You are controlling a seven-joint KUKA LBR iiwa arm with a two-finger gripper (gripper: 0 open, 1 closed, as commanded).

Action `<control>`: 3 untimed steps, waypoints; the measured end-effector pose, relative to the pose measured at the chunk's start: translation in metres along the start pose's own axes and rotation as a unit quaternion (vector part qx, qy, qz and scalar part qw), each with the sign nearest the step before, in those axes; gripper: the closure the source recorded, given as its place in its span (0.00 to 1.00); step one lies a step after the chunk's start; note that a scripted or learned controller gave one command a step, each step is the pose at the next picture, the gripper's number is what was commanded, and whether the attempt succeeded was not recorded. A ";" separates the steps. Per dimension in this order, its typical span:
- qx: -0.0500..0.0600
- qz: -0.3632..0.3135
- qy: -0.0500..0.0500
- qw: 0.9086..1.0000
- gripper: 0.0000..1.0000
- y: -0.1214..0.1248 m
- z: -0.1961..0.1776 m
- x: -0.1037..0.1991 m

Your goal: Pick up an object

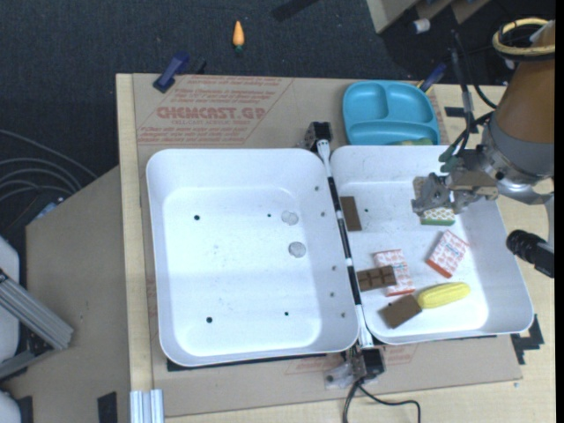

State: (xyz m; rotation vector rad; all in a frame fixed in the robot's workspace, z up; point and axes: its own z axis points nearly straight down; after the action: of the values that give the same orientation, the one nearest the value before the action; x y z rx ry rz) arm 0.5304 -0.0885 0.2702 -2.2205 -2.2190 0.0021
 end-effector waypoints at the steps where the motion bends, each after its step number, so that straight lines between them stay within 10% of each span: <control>1: 0.000 0.000 0.000 1.000 1.00 -0.052 0.000 -0.004; 3: -0.001 -0.001 0.000 1.000 1.00 -0.051 -0.002 0.081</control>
State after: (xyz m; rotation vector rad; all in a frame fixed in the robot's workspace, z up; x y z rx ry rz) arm 0.4792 -0.0078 0.2728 -2.2198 -2.2224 0.0000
